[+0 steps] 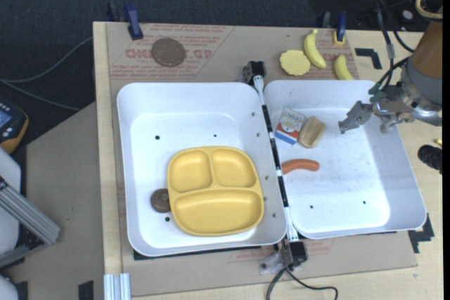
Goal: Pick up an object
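Observation:
The right bin (394, 179) holds a small white, blue and red carton (287, 128), a tan bread roll (311, 131) leaning against it, and an orange-red sausage (300, 166) lying flat below them. My gripper (369, 122) hangs over the bin's upper right part, to the right of the roll and apart from it. Its two fingers are spread, so it is open, with nothing between them. One fingertip (348, 124) points left toward the roll.
In the left bin (140, 116) lie a yellow divided plate (214, 190) and a brown disc (161, 201) at its left edge. On the bench behind the bins are two bananas (316, 49), a yellow wavy slice (294, 62) and a brown round piece (168, 51).

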You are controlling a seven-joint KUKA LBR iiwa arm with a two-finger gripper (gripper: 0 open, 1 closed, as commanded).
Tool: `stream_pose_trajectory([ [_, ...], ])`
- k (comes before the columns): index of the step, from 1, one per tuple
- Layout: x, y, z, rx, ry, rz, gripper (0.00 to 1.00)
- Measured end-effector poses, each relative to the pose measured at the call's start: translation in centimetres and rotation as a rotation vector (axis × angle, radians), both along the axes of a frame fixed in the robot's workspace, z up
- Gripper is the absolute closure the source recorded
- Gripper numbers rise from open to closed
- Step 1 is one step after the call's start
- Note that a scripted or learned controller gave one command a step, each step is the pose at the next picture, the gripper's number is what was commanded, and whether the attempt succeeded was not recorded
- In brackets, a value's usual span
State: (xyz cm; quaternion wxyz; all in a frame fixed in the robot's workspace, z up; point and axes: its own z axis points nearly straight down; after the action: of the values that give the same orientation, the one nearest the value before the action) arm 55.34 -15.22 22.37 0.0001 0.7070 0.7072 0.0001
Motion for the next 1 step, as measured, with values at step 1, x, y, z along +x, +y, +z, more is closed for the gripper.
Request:
stream_pose_trajectory([
  [1, 4.34, 5.78, -13.81, 0.004, 0.002, 0.005, 0.0],
])
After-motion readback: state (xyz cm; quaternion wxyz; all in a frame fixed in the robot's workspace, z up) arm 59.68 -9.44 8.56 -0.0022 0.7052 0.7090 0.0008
